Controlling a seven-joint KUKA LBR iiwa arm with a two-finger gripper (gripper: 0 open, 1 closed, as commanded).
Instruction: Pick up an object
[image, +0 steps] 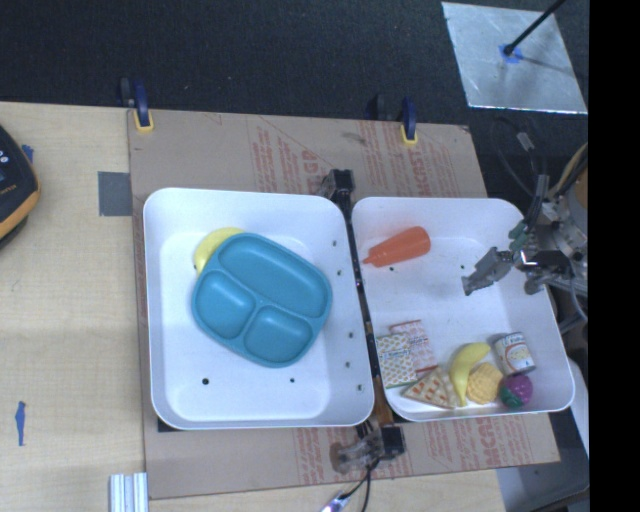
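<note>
Spanning a tan bench (60, 330), brown cardboard (300, 150) under two white bins (165, 300).

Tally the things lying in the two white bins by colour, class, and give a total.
Blue: 1, the divided plate
Yellow: 3, disc, lemon, corn
Orange: 1, carrot
Purple and green: 1, the small fruit
Mixed colours: 3, packets, pizza slice, can
Total: 9
</note>
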